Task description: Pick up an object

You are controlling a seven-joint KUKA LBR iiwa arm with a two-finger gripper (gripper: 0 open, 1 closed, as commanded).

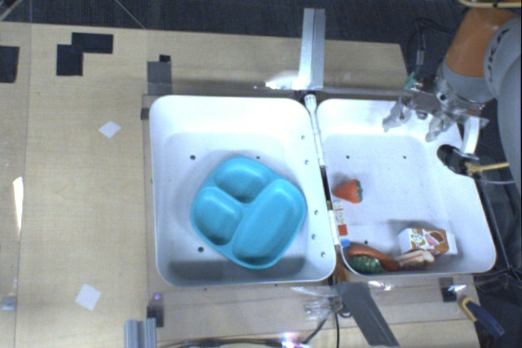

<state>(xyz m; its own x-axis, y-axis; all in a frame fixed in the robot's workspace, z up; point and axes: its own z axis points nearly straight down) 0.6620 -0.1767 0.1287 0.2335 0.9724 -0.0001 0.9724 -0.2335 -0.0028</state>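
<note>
The gripper (pixel 424 120) is seen above the far right corner of the right bin (pixel 383 144), its fingers spread and nothing between them, so the approach is judged to be the step in hand. A descent toward the small red fruit (pixel 348 191), near the divider, or the carton (pixel 424 241), at the bin's near edge, is called for next.

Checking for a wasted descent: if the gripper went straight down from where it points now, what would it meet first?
Probably bare floor of the right bin, near its far right corner. The gripper hangs apart from the strawberry and carton; depth is uncertain.
</note>
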